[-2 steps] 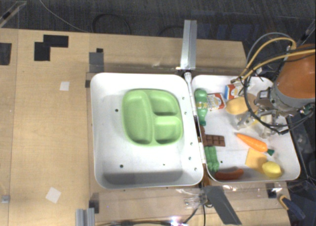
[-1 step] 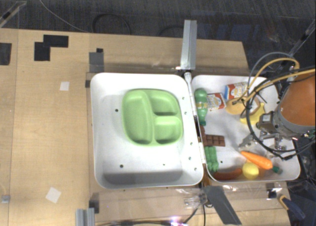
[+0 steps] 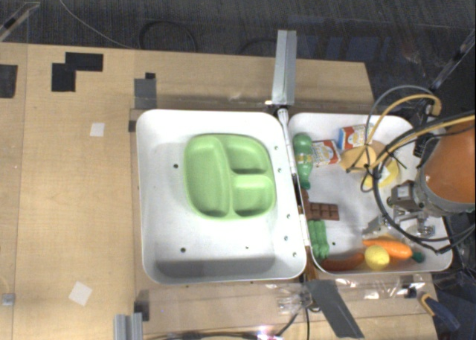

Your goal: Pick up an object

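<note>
The right bin (image 3: 349,126) holds several toy foods. A green bottle (image 3: 302,157) lies along its left wall, with a small carton (image 3: 325,152) and another carton (image 3: 352,137) beside it. A yellow banana (image 3: 370,161) lies near the middle. A brown chocolate bar (image 3: 323,212) and a green pod (image 3: 318,239) sit at the left front. Along the front lie a brown sausage (image 3: 342,261), a yellow lemon (image 3: 377,257) and an orange carrot (image 3: 393,248). My gripper (image 3: 399,214) hangs low over the bin's right side, just above the carrot, wrapped in cables.
The left bin (image 3: 160,182) carries a green divided tray (image 3: 227,175). A metal post (image 3: 283,71) stands behind the divider between the bins. The arm's orange band (image 3: 452,173) overhangs the right bin's right edge. Bare wooden bench (image 3: 67,197) lies to the left.
</note>
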Motion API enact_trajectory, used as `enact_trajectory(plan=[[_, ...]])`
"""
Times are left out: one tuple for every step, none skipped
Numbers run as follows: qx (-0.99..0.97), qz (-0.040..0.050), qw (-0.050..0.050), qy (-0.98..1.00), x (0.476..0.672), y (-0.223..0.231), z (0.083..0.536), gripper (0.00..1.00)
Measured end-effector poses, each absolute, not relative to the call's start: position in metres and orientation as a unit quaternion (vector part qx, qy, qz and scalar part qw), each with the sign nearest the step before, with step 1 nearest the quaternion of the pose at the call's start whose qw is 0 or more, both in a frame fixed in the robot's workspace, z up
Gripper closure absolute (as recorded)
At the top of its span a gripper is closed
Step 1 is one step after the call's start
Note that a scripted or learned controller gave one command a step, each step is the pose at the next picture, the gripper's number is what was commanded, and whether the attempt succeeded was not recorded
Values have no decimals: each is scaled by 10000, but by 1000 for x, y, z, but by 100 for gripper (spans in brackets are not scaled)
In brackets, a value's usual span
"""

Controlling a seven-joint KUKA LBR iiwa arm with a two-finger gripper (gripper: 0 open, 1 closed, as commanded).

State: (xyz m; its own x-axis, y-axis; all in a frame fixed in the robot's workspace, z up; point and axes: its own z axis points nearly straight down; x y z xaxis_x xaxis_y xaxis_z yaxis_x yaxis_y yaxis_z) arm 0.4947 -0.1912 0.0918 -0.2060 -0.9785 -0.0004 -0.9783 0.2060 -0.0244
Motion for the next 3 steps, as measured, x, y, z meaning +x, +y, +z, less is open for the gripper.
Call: enact_trajectory(plan=[[-7882, -68, 58, 6153, 504, -203, 91, 0], [-7716, -32, 57, 6360, 669, -154, 89, 0], [-7085, -35, 39, 7057, 599, -156, 90, 0]])
